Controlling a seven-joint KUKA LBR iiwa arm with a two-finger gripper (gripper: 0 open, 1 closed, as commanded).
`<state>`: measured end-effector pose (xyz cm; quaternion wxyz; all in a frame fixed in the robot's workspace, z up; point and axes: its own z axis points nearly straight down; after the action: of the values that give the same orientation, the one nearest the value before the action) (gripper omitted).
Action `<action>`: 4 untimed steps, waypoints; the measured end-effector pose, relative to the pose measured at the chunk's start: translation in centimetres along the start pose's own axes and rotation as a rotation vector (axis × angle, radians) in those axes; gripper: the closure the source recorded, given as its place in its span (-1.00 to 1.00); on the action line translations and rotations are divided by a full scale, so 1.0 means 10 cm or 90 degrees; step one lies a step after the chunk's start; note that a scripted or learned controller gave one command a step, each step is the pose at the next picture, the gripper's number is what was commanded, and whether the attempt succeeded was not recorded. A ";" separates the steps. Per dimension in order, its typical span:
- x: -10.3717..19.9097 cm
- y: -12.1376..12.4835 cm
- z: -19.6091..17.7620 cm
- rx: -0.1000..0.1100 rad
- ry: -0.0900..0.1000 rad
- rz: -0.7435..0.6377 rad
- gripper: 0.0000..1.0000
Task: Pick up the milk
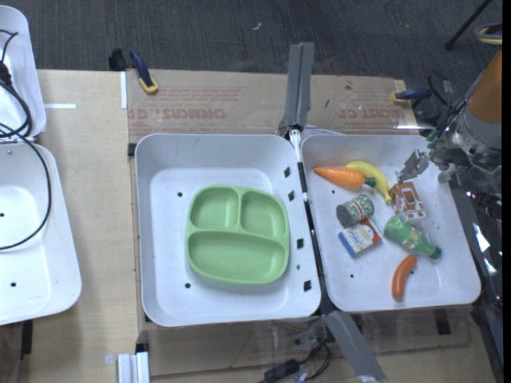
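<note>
Milk, which I am reading as the small red-and-white carton [407, 200], is lying on its side in the right bin [455, 294], toward the far right wall. It is sitting just beside the banana [372, 174] and near the green bottle [411, 239]. The gripper [414, 165] is hovering just beyond the carton, apart from it. From this angle it cannot be determined whether the claw is apart or together. Nothing is showing in its grasp.

The arm [483, 110] is reaching in from the right, which is probably why the gripper is sitting over the bin's near-arm corner, lined up for a descent onto the carton.

A carrot [341, 176], a can [355, 210], a flat blue box [360, 238] and an orange sausage [403, 276] are crowding the same bin, limiting clearance on the carton's left side.

The left bin [160, 214] is holding a green divided plate [237, 235]. Both bins are resting on a pale wooden bench [88, 134], with clamps [144, 74] gripping its far edge and dark carpet [200, 14] lying beyond.
</note>
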<state>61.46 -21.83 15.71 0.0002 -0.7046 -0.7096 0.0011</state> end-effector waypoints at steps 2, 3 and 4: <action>0.12 -0.64 0.65 -0.002 0.003 -0.019 -1.00; 0.05 -0.15 0.66 -0.001 0.008 -0.073 -1.00; 0.02 -0.15 0.56 -0.002 0.003 -0.073 1.00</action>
<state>59.91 -21.66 10.07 0.0006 -0.6630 -0.7487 -0.0016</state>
